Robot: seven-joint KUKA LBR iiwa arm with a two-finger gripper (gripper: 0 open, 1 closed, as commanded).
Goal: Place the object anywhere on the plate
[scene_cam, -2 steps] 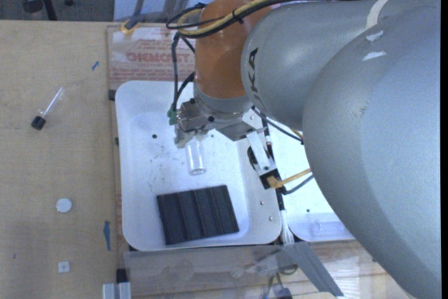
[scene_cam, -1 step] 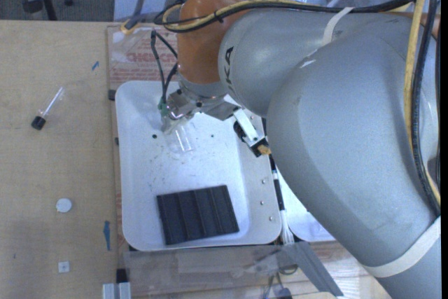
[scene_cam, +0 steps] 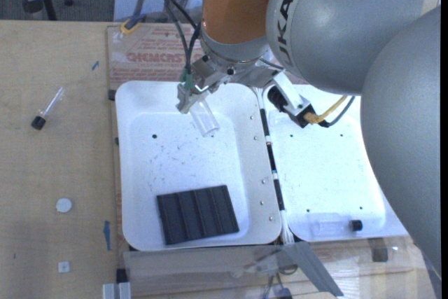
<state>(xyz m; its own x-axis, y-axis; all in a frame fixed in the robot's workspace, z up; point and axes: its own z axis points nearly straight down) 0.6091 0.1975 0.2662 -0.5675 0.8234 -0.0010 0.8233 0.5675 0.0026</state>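
My gripper (scene_cam: pixel 187 101) hangs over the far part of the left bin (scene_cam: pixel 133 150), under the arm's orange band. A clear plastic tube (scene_cam: pixel 204 120) slants down to the right from the fingertips, its upper end pinched between them. The gripper is shut on it. The plate (scene_cam: pixel 197 213) is a dark, ridged rectangle lying flat in the near part of the same bin, well in front of the gripper and apart from the tube.
A second clear tube with a black cap (scene_cam: pixel 337 226) lies in the near corner of the right bin (scene_cam: pixel 322 171). A third capped tube (scene_cam: pixel 47 108) and a small white disc (scene_cam: pixel 64 205) lie on the bench at the left.
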